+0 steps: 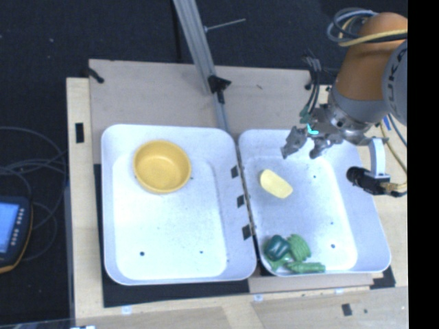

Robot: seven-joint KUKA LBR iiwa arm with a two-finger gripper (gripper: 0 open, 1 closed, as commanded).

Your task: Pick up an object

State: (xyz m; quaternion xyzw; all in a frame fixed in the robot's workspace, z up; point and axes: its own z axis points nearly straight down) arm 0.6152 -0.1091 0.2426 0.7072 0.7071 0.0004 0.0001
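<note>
The gripper (304,149) hangs spread and holding nothing, up and to the right of the yellow block (276,184), which lies in the right bin (357,245). Closing from this offset could nudge the rounded block aside or miss it.

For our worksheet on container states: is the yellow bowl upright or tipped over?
Upright: the yellow bowl shows its round open mouth facing up, resting in the left bin.

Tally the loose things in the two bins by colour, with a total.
Yellow: 2, the bowl in the left bin and the yellow block in the right bin.
Green: 1, the green clump, which may be more than one item.
Total: 3
</note>
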